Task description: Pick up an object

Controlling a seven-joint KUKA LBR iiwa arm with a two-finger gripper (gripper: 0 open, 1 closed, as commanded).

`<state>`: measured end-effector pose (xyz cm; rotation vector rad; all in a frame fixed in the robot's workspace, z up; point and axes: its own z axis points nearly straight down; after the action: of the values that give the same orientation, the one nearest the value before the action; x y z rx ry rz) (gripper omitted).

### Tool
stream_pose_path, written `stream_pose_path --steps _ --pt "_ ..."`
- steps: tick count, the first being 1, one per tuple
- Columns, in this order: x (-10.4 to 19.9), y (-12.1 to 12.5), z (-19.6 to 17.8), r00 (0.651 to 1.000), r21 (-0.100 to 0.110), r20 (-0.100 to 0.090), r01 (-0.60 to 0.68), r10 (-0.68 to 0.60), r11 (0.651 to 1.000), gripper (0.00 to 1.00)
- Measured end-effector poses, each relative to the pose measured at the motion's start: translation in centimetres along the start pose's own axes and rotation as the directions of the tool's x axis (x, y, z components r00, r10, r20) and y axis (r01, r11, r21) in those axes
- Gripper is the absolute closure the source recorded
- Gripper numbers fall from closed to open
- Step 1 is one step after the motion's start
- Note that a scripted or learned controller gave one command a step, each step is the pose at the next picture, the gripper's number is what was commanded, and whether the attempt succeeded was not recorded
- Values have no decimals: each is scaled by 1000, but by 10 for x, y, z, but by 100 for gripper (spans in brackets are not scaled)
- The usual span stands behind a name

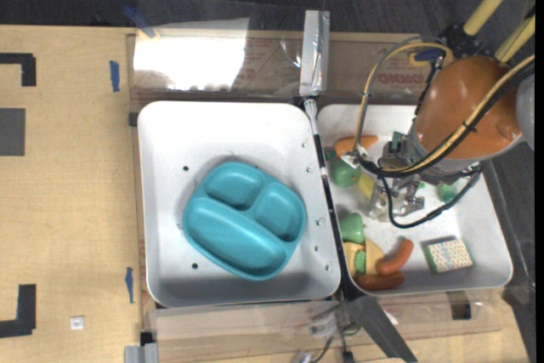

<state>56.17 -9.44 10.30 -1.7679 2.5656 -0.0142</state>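
Observation:
My gripper (396, 201) hangs over the middle of the right bin (484, 268), below the orange wrist band (463, 110). It stands open, with bare white bin floor showing between its fingers. Toy food lies around it: a green piece (343, 172) and a yellow piece (366, 183) just to its left, an orange carrot (355, 144) behind those, a green piece (351, 227) at front left, and a red sausage (393, 258) in front. Nothing is in its grip.
The left bin (161, 132) holds a teal divided plate (245, 218). A speckled tan block (448, 254) lies at the right bin's front right, and a small green piece (448, 192) sits under the arm. Yellow and orange pieces (360, 257) cluster by the divider. Cables loop around the wrist.

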Motion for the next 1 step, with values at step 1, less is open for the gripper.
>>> stream_pose_path --steps 1 --pt "0 1 1 1000 -2 0 0 0 1000 0"
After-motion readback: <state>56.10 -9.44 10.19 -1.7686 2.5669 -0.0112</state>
